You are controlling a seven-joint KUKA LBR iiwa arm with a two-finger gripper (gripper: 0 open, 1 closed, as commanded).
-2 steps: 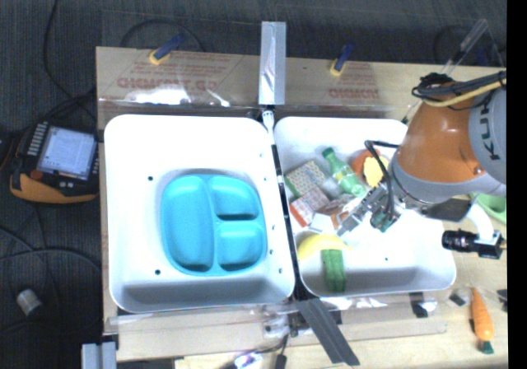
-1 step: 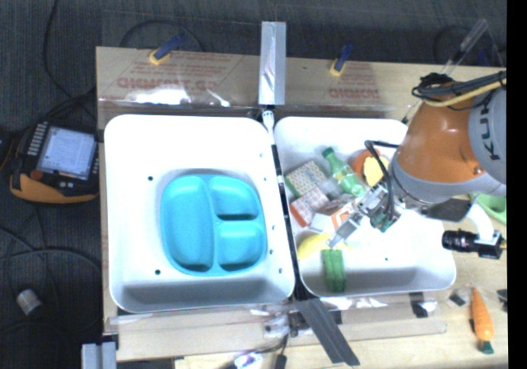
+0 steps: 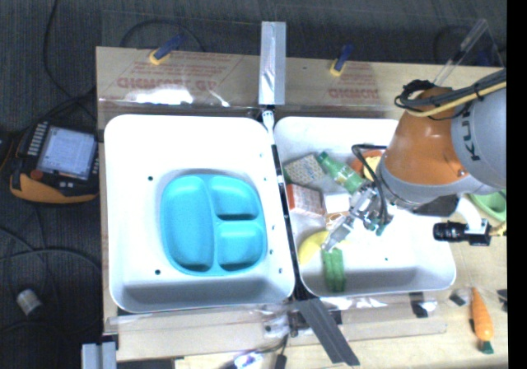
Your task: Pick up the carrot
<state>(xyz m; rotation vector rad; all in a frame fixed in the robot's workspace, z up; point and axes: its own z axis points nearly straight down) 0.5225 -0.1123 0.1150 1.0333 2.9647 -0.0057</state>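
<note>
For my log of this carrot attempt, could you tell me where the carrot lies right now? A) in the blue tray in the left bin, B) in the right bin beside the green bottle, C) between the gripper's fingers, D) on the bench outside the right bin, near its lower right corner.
D: the carrot lies on the bench outside the right bin, past its lower right corner, while the gripper hangs over that bin's clutter.

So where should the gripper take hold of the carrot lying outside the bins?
Probably across the orange body of the carrot, coming straight down from above. It lies flat on the bench, long and narrow, so closing across its width suits it, clear of the thin green end.
</note>
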